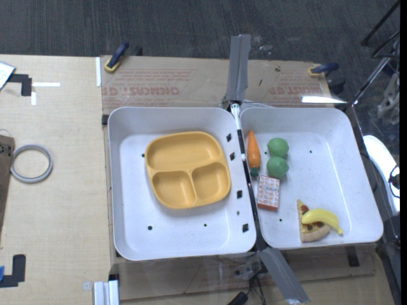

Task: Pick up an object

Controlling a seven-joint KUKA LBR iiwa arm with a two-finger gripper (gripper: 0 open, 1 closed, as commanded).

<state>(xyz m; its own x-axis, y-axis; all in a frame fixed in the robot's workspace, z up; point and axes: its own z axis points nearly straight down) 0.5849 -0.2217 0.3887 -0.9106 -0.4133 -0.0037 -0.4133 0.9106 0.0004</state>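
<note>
Lying near the right bin's (356,170) front edge, the banana (323,219) looked light, smooth, fairly stiff; gripping across its curved middle seemed best. I cannot tell the gripper's state.

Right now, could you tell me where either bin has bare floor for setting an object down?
Right bin: free right of the green balls. Crowded by the carrot, box, banana. Left bin: only strips around the yellow tray.

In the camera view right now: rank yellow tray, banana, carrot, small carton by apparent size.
1. yellow tray, by far the largest
2. banana, carrot and small carton: too close in apparent size to rank.
</note>
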